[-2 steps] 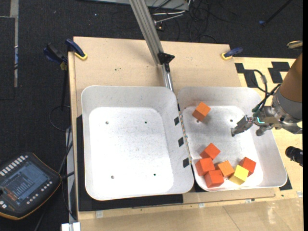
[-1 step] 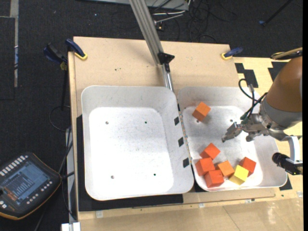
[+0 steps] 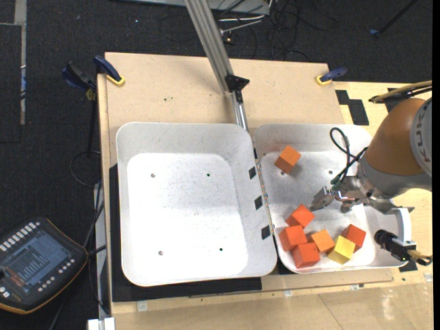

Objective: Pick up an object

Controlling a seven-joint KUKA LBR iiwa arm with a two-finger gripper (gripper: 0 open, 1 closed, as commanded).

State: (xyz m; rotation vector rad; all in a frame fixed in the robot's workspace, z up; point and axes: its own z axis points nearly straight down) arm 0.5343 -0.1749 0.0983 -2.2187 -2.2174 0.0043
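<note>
Several blocks lie in the right bin (image 3: 313,139). One orange block (image 3: 288,159) sits apart near the bin's upper middle. A cluster fills the lower part: an orange-red block (image 3: 300,217), a red block (image 3: 293,237), another red block (image 3: 306,254), an orange block (image 3: 322,240), a yellow block (image 3: 342,249) and a red block (image 3: 355,235). My gripper (image 3: 323,199) reaches in from the right and hangs just up and right of the cluster, its tips close to the orange-red block. No block shows between the tips.
The left bin (image 3: 182,201) lies beside the right one, their rims meeting at the centre. A metal pole (image 3: 210,36) slants down to the bins' shared top edge. A teach pendant (image 3: 34,263) rests off the bench at lower left.
</note>
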